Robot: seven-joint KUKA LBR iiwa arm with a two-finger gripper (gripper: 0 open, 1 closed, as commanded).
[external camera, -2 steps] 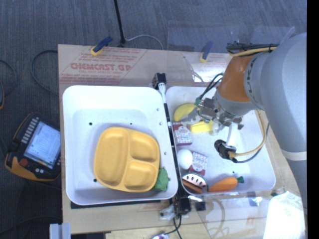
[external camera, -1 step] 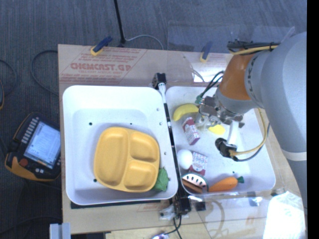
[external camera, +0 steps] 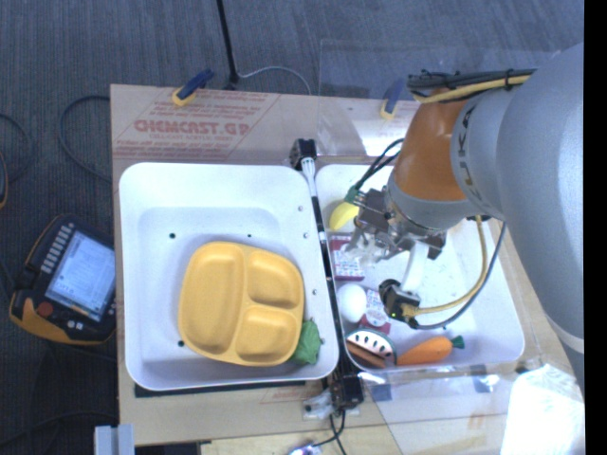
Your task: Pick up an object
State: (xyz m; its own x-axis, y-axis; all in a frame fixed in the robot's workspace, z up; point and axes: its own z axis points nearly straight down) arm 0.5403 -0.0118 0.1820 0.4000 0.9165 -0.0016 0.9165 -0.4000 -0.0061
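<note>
The camera view looks down on two white bins set side by side on a brown board. The left bin (external camera: 142, 254) holds a yellow divided tray (external camera: 242, 301), which lies flat toward the bin's near side with its three compartments facing up. A green leafy item (external camera: 309, 344) peeks out from under the tray's near right corner, touching it.

The right bin (external camera: 493, 335) holds the small things, most of them crowded against the wall it shares with the left bin. A yellow lemon-like piece (external camera: 341, 215) sits near the far end of that wall. Toward the near side of it lies a red and white packet (external camera: 347, 265), then a white egg (external camera: 352, 302) just beside the packet. Near the bin's front wall rests a round brown and white item (external camera: 369, 348), and touching it on the right lies an orange carrot (external camera: 424, 351). The carrot's long axis runs roughly along the front wall, its green tip pointing right, away from the shared wall.

The gripper (external camera: 379, 245) hangs low over the right bin, just above the packet and right of the lemon piece. Whether its jaws are wide, narrow or holding something cannot be told, because the wrist body and cables cover them. The grey arm with its orange band (external camera: 432, 159) rises to the right of the gripper.
</note>
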